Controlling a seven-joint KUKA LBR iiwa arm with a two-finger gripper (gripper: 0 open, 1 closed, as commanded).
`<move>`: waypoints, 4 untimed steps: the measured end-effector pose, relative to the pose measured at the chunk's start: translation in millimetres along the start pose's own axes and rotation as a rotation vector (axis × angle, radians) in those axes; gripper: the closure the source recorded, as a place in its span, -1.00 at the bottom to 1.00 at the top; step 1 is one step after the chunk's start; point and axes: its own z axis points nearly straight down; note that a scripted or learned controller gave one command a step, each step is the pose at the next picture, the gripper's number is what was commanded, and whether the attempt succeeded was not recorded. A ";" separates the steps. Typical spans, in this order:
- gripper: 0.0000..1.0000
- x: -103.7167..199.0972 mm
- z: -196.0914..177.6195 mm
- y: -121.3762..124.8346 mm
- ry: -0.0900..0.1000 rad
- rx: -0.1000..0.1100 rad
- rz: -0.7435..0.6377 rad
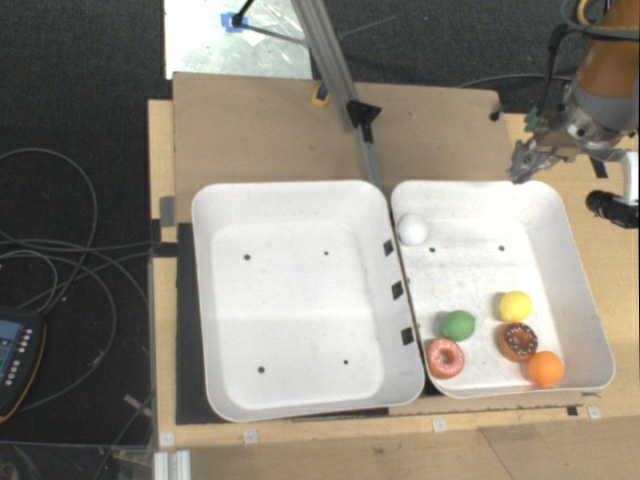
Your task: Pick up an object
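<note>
You're looking at the gripper (pixel 524 165) hovering over the right bin's (pixel 575 258) far rim, grip state unreadable, nothing visibly held, with the white ball (pixel 412 231), green ball (pixel 458 325) and pink donut (pixel 445 358) sitting inside.

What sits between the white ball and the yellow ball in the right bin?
Nothing: in the camera view, bare bin floor runs from the white ball to the yellow ball.

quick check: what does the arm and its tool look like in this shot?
Grey arm with an orange band above the wrist, dark cables looping beside it. The tool is small, grey metal, tapering to thin tips, with a teal fleck near its base.
</note>
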 end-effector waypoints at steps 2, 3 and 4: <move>1.00 107.7 -13.0 -15.4 0.005 0.006 -0.005; 1.00 160.3 -23.2 -20.0 0.005 0.007 -0.005; 1.00 221.9 -16.4 -14.6 0.005 0.007 -0.005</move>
